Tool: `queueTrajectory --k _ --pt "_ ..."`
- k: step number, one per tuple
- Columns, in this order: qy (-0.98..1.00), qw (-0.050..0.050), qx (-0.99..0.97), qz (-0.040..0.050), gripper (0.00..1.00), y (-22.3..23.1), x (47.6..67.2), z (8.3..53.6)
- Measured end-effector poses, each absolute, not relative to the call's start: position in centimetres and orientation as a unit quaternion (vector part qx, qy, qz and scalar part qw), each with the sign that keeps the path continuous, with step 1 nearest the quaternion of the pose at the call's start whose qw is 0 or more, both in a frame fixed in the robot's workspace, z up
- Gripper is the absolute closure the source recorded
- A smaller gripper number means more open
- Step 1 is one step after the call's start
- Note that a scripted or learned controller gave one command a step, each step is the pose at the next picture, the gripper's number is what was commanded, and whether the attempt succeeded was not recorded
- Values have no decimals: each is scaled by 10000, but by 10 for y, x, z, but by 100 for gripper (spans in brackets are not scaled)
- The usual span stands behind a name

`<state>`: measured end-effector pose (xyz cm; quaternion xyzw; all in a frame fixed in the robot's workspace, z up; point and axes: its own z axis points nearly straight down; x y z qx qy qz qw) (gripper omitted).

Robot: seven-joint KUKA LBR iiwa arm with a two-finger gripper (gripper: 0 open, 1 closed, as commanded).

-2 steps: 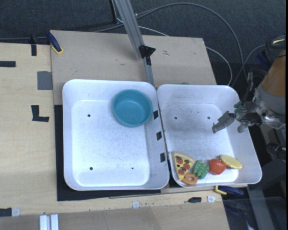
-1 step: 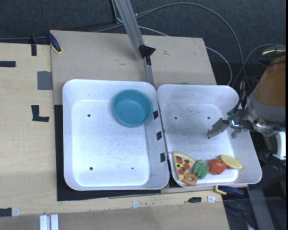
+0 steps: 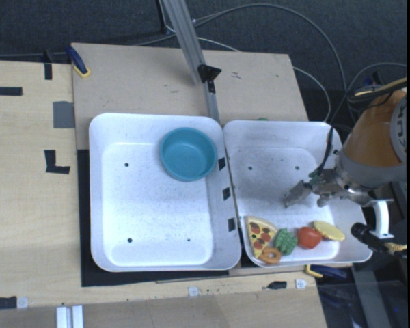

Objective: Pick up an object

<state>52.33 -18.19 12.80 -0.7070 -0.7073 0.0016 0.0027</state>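
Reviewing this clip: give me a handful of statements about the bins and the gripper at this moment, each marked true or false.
1. The blue bowl sits in the left bin. True.
2. The pizza slice lies in the left bin. False: it lies in the right bin, at its near edge.
3. The gripper is over the right bin. True.
4. The tomato is between the gripper's fingers. False: it lies on the bin floor, apart from the gripper.
5. The blue bowl holds the toy food. False: the bowl looks empty.

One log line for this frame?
gripper: over right bin, holding nothing | toys: pizza slice, tomato at near edge | blue bowl: left bin
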Motion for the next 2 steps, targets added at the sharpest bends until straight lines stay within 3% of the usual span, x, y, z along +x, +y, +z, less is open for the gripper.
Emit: queueTrajectory --k 1,2 --pt "-7075 4 -7067 3 100 -182 525 141" --pt "-7075 -16 -7067 -10 100 -176 527 201"
